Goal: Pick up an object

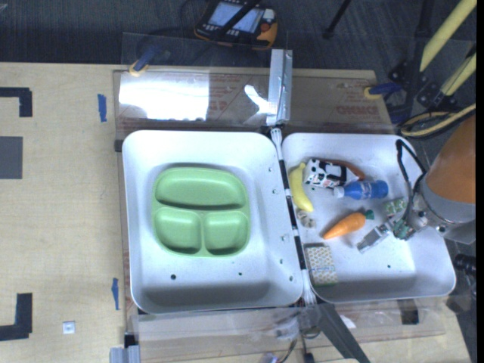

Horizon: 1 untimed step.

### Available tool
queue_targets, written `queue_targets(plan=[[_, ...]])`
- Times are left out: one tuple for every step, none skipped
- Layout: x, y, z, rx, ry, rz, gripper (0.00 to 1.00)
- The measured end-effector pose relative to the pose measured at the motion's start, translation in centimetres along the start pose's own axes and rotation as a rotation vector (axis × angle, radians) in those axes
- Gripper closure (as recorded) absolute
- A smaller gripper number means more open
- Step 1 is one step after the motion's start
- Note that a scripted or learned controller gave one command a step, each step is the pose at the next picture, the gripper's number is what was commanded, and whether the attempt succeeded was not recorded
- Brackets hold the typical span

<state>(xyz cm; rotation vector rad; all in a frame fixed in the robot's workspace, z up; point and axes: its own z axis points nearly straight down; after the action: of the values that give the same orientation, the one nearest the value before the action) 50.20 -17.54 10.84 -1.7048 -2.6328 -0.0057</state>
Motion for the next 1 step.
queue_targets(plan=[[6.31, 3.78, -2.95, -0.002, -0.008, -0.244, 0.0]])
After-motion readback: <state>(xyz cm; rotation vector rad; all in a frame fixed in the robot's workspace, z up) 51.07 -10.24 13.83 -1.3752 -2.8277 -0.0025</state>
